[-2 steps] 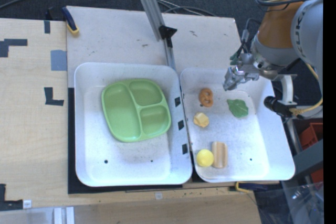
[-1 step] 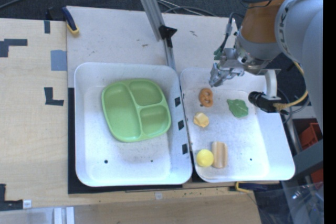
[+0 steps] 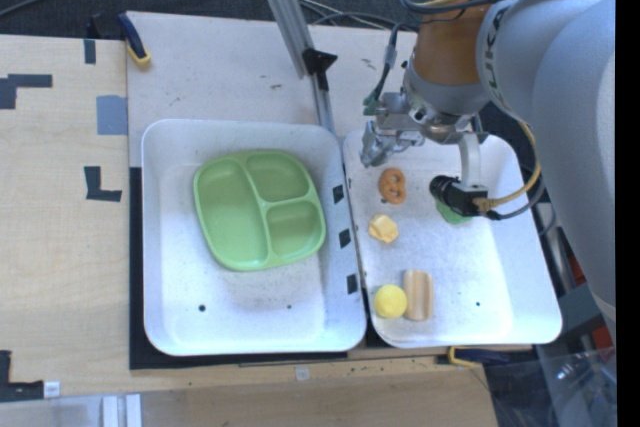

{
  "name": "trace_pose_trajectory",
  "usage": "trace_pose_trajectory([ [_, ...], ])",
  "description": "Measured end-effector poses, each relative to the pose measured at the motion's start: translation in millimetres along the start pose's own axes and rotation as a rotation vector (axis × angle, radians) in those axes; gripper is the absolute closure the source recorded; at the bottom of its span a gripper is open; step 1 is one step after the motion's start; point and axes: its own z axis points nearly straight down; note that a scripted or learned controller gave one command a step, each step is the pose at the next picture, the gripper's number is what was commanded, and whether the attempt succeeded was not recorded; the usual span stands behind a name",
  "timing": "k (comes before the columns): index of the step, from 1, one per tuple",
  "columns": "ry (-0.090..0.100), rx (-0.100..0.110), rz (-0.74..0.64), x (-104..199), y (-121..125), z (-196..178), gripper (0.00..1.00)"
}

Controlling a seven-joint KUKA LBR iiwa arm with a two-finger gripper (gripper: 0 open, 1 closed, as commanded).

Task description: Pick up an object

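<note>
In the right bin (image 3: 500, 315) lie an orange pretzel-shaped piece (image 3: 392, 185), a small yellow chunk (image 3: 383, 230), a yellow ball (image 3: 390, 301) and a tan bread-like block (image 3: 418, 295). A bit of green (image 3: 452, 213) peeks out near the bin's right side. My gripper (image 3: 374, 151) hangs over the bin's far left corner, just up and left of the orange piece. Nothing shows between its fingers.
The left bin (image 3: 170, 295) holds a green divided plate (image 3: 260, 209). A metal pole (image 3: 285, 5) slants down to the bins' shared far edge. A blue-and-yellow clamp (image 3: 133, 39) sits at the bench's far left.
</note>
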Motion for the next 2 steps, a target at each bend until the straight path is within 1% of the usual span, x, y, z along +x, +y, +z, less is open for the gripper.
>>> trace_pose_trajectory([
  [1,0.001,-0.002,-0.001,56,15,-5,1.00],
  [2,0.000,-0.001,0.000,111,14,-2,1.00],
])
